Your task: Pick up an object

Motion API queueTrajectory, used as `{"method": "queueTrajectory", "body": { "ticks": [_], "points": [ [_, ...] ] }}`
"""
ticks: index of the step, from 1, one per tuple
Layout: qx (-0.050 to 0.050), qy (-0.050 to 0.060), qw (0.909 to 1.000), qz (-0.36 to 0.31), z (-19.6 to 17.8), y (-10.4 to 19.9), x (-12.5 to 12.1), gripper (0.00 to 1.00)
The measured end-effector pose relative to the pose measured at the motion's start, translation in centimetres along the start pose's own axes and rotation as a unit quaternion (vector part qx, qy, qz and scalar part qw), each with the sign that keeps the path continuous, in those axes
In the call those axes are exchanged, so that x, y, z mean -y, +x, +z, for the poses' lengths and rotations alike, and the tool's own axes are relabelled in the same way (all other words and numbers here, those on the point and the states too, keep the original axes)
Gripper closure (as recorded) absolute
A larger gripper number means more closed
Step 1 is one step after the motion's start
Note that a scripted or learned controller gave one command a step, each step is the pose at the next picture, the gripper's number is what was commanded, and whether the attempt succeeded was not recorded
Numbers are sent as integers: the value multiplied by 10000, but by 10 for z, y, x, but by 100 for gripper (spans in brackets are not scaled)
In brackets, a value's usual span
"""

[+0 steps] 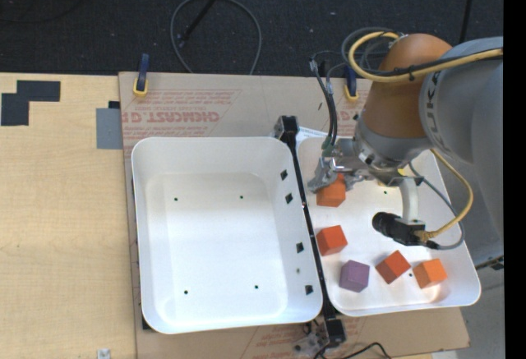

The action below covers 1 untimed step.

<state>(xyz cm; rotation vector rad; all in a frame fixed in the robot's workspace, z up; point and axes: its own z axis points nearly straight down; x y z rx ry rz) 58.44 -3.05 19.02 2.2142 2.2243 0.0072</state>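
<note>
Scanning from the frame's left, note the left bin (156, 185) holds no blocks. In the right bin (460, 287), the gripper (329, 182) sits right of centre with an orange block (331, 195) between its fingers; treat this as a closed grasp. Judge the lift as pending. A second orange block (331, 239), purple block (354, 275) and two more orange blocks (394, 266) (429, 273) lie at lower right.
</note>
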Motion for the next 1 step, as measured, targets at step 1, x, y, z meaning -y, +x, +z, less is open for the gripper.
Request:
{"method": "queueTrajectory", "body": {
  "ticks": [1],
  "points": [
    [0,13,10000,-5,-31,72,-39,100]
  ]
}}
